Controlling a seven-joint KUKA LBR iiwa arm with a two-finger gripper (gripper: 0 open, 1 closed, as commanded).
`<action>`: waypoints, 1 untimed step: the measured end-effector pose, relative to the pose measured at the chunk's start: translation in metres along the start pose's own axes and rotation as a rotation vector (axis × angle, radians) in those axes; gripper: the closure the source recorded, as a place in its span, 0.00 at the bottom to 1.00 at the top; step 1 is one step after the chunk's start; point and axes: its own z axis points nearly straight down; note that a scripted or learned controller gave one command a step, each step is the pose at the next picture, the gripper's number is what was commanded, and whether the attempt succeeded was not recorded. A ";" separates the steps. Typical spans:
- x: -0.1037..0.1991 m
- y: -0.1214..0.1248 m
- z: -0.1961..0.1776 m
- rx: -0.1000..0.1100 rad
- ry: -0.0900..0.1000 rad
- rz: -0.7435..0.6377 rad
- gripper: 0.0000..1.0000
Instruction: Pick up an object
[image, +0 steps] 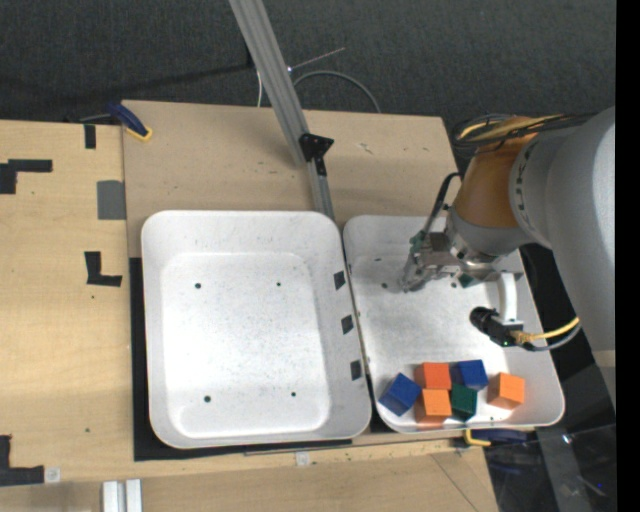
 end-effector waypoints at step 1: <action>0.000 0.004 -0.043 -0.006 -0.001 0.001 1.00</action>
